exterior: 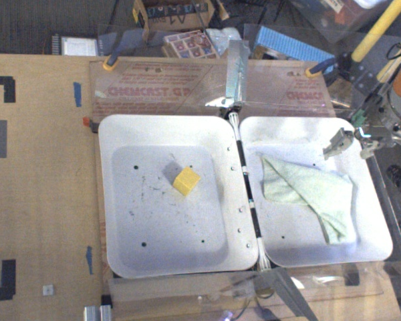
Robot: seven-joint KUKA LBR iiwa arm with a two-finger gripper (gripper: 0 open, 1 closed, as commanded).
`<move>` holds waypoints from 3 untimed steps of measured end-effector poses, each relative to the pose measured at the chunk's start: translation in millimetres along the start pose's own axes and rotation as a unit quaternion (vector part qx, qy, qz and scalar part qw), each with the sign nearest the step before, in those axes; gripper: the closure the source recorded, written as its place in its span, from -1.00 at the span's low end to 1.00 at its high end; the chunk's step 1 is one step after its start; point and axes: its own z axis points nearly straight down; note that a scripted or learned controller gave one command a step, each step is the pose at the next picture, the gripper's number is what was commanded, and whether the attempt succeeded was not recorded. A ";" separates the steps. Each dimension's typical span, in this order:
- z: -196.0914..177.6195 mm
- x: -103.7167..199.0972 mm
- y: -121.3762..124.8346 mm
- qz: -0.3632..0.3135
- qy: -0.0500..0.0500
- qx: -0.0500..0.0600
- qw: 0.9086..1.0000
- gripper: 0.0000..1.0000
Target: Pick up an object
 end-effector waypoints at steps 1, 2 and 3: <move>-15.9 -4.1 -10.0 -0.047 -0.001 -0.001 0.999 -1.00; 52.2 123.9 6.1 -0.090 0.000 0.000 0.996 -1.00; 54.8 70.5 13.5 -0.219 -0.001 -0.002 0.976 -1.00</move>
